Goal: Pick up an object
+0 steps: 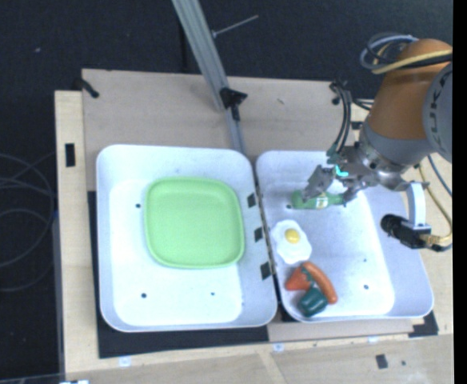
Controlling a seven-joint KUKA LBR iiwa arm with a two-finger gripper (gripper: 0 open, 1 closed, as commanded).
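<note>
Nearest my camera, at the front of the right bin [401, 294], I see a small cluster of toy food: an orange-red piece [309, 276] lying against a dark green piece [313, 302], the two touching. Just behind them sits a toy fried egg [291, 242], white with a yellow yolk, close to the divider between the bins. Further back in the same bin lies a small green object [315, 202] with a pale patch on it, and that is where my gripper [329, 184] is. From this angle the gripper sits directly over and against the green object, its fingers splayed apart rather than pressed together; I see one finger reaching down toward the object's left end and the other near its right. I cannot tell whether the object is actually pinched between them, since it looks to be lying on the bin floor. The arm [401, 110] comes in from the right, its orange band above the grey wrist, with cables looping around it.

On the left, the other bin [121, 182] holds a light green square plate [194, 222], lying flat near its middle. Both bins rest on the table [297, 110], and a grey metal post [197, 34] rises at a slant from behind them.
</note>
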